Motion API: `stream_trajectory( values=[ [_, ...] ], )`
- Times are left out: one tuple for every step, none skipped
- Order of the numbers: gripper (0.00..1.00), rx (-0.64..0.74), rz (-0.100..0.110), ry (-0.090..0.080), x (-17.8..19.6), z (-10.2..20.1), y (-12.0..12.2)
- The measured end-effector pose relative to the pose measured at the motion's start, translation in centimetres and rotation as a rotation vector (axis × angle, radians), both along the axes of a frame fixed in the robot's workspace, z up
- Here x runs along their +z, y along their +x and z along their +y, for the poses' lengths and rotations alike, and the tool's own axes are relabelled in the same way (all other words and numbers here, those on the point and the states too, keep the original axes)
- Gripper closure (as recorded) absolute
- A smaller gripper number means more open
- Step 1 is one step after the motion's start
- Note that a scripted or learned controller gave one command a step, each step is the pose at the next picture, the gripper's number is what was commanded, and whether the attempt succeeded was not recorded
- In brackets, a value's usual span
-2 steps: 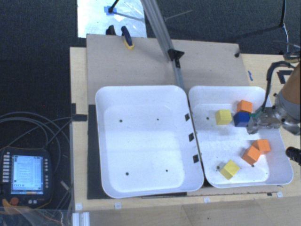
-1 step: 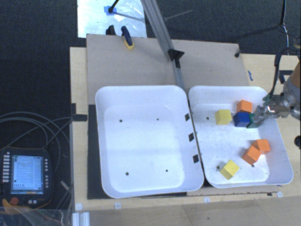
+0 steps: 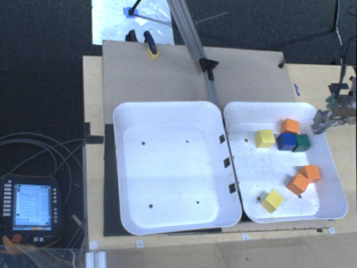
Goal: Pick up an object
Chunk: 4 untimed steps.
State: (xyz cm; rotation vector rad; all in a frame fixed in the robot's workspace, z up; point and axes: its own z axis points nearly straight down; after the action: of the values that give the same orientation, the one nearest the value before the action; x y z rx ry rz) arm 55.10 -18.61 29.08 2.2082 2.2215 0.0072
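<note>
You won't find any text, label, brand or number that can be read here. The lit screen of the teach pendant (image 3: 26, 208) at your lower left shows rows of lines, but they are too small and blurred to make out. The blocks in the right bin (image 3: 329, 202) bear plain coloured faces, and the left bin (image 3: 125, 149) carries only dark dots, no signs

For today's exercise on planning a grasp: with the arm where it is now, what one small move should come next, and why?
Probably a short move inward over the right bin, toward the green block. The gripper sits at that bin's right rim, not yet above any block, and the green one lies closest, beside the blue block and the orange block. That tight cluster may make a clean grasp harder.
</note>
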Motion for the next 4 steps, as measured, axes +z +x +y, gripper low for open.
stream_trajectory(
  values=[
    [1.0, -0.001, 0.006, 0.001, 0.1, 0.0, 0.1],
    [1.0, 0.005, 0.008, 0.005, -1.0, 6.0, -0.6],
    [1.0, 0.005, 0.009, 0.005, -1.2, 11.6, -1.8],
    [1.0, 0.005, 0.009, 0.006, -2.2, 17.1, -1.1]
  ],
)
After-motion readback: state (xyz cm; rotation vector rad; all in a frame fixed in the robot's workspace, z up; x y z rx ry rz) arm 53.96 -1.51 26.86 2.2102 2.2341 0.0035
